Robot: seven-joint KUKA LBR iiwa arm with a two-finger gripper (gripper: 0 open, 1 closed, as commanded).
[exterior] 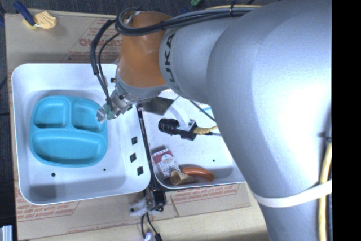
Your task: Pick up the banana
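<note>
Banana: can't pin it down for sure. The closest match is a pale tan stub (pixel 176 178) at the bottom edge of the right bin (pixel 224 156), lower centre of frame. It touches an orange-brown sausage-shaped piece (pixel 197 172) lying along that bin's lower wall. It's too small and shadowed to call. The grey arm (pixel 254 76) covers the bin's upper and right parts, so whatever lies under it is hidden.

The gripper (pixel 105 113) is well apart from that spot, up and to the left, across the wall between the bins. It's over the left bin (pixel 22 138), right at the right-hand rim of the blue divided tray (pixel 67 132). Can't tell whether it's apart or together.

Edges: the stub and the sausage piece sit tight in the right bin's lower left corner. A red-and-white packet (pixel 163 158) lies just above them, near the left wall. There's bare white floor right of the packet, up to the arm. In the left bin the tray takes the left and middle, with open strips along the right side and bottom.

Outside: cardboard (pixel 73 36) lies under both bins. A yellow-and-blue thing (pixel 38 18) sits on it at the upper left, well apart from everything else.
</note>
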